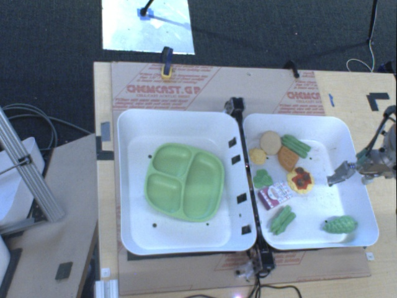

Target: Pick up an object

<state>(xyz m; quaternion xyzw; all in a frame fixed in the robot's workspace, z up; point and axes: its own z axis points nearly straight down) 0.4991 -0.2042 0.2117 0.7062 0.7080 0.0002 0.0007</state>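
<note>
The end effector [340,174] is reaching in from the right, hanging over the right bin [353,143] near its right wall; whether it is apart or together cannot be told at this size, and nothing is showing clamped in it. Nearest to it is lying a pizza toy [301,180], just to its left; below it, near the bin's lower right corner, a bumpy green toy [340,225] is sitting by itself. Further left, things are crowding together: an orange piece [288,159], a green bean pod [295,144], a round cookie [270,142], a small yellow piece [258,156], a green leafy piece [262,179], a red-and-white packet [274,196] and another green pod [282,219]. The left bin [133,129] is holding a green divided plate [185,181]; both bins are resting on the table [105,92].

Judging from this, the pick is not yet made. The bumpy green toy is looking like the easiest target, standing well apart from its neighbours; coming straight down over its middle and straddling its narrow width would likely be serving best; the flat pizza toy may be slipping under the tips.
</note>
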